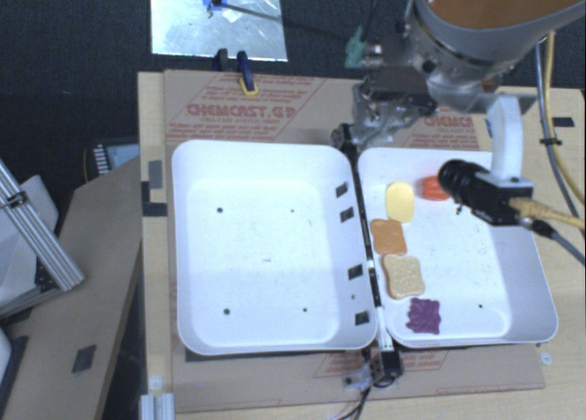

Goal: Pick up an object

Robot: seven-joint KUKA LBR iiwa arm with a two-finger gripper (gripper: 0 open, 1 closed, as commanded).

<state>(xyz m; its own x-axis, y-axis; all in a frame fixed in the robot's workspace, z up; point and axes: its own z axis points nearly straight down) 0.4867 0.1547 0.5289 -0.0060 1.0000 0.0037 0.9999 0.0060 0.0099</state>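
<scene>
The gripper hangs above the far rim of the right bin, close to the seam where the right bin meets the left bin; whether it is spread or pressed together cannot be told from here. All graspable pieces lie in the right bin, nearer the onlooker than the gripper. Closest to it is one yellow piece, upright-oval, its long axis running away from the viewer. In a column below it along the seam: one orange-brown piece, one toast slice, one purple cluster. One orange-red piece sits just right of the yellow one, touching a black fixture. Five pieces, two bins.
</scene>
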